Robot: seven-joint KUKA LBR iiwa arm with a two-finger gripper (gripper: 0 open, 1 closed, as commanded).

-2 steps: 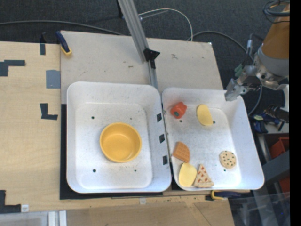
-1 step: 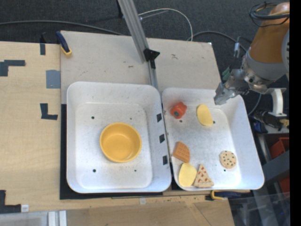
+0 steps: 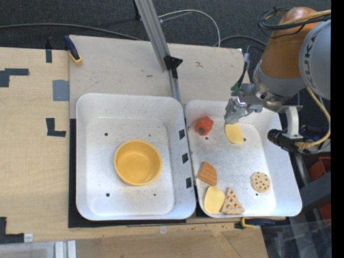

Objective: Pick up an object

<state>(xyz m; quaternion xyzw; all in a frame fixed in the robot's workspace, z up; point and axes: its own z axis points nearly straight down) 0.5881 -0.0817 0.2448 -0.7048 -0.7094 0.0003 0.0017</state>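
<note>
The pincer [image 3: 234,113] hangs just above the pale yellow piece [image 3: 234,134], right of the red toy [image 3: 203,126]; its finger state cannot be told.

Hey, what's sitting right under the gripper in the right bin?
A pale yellow piece lies in the right bin just below the gripper. Its top edge meets the gripper and may be covered; whether they touch cannot be seen. A red piece lies nearby, apart.
</note>
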